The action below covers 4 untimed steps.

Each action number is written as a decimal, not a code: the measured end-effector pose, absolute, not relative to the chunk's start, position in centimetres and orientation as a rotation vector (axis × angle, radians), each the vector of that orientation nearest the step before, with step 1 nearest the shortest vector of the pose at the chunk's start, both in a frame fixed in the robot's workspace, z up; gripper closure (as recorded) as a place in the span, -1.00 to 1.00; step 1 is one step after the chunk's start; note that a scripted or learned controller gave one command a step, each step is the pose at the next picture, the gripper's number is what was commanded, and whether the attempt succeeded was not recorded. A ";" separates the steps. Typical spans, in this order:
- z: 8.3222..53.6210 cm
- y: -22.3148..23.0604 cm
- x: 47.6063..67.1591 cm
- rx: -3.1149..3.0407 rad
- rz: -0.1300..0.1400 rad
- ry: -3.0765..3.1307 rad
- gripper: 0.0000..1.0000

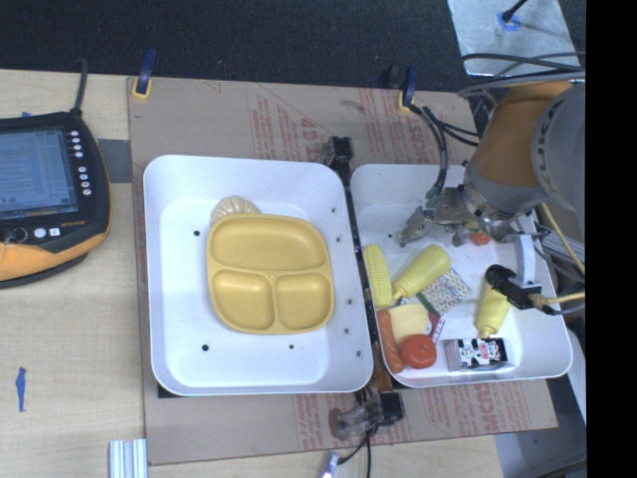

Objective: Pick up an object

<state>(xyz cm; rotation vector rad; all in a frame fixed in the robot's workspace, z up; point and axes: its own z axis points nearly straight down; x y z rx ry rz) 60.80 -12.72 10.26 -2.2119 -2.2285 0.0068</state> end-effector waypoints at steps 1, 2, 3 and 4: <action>9.1 -10.8 56.0 -2.215 0.006 -2.225 -1.00; 9.2 -13.3 57.4 -2.216 0.004 -2.224 -1.00; 9.2 -10.7 56.4 -2.211 0.007 -2.227 -1.00; 10.2 -10.8 56.4 -2.207 0.010 -2.229 1.00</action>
